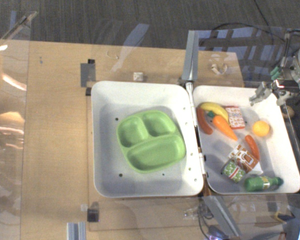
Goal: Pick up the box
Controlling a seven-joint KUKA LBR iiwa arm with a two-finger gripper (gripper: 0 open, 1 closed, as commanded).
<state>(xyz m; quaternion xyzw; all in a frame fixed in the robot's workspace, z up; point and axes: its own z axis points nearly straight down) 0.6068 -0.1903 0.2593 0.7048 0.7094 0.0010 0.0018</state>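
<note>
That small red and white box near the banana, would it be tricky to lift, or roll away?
The box looks flat-sided and lies flat, so it probably won't roll. It seems small and carton-like, likely light but crushable. The carrot lies close beside it, so the gripper may have little room on that side.

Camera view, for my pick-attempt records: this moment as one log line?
tool: above right bin's far edge, holding nothing | box: in right bin beside carrot, untouched | green plate: left bin

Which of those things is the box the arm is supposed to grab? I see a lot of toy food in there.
Look in the right-hand white bin, at its far side. The box lies flat there, just right of the banana and carrot. It is the small pink-and-white rectangle with a red pattern, unlike the cartons lying nearer the front.
</note>
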